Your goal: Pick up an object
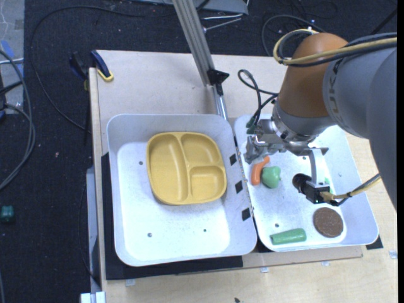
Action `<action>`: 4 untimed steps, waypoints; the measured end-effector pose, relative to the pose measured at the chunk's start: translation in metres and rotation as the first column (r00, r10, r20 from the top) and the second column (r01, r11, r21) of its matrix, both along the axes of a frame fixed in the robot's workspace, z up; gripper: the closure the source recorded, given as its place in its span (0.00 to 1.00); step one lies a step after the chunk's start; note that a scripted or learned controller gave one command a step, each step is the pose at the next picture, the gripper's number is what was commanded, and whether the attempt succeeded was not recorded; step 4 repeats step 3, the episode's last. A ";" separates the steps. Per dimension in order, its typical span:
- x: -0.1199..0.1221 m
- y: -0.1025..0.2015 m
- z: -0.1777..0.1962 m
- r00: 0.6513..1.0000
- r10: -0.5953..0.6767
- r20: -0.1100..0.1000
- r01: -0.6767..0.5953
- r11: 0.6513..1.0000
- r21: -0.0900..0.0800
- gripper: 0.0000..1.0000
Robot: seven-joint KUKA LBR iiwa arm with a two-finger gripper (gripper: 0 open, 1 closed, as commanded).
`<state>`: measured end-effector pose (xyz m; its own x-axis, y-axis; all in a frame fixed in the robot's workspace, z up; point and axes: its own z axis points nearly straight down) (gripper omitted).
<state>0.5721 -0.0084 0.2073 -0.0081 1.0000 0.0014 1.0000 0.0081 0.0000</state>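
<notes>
Claw point(259, 158) over one carrot point(255, 173), two green items, perhaps.

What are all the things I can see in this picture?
Tray: one, yellow, three compartments, in the left bin.
Bins: two, white, side by side on the bench, left and right.
Carrot-like piece: one, orange, right bin, near its left wall.
Rounded lump: one, green, right beside the orange piece.
Long piece: one, green, front of right bin.
Disc: one, brown, front right of right bin.
Arm: one, grey with orange band, over the right bin.
Gripper: one, just above the orange piece.
</notes>
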 end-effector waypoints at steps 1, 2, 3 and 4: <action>0.007 0.053 0.016 1.000 0.001 0.002 -0.001 1.000 0.001 1.00; 0.016 0.104 0.009 1.000 0.000 0.001 0.000 1.000 0.000 1.00; 0.016 0.101 0.009 1.000 -0.005 0.000 0.005 1.000 -0.002 0.00; 0.016 0.101 0.009 1.000 -0.005 0.000 0.005 1.000 -0.002 0.00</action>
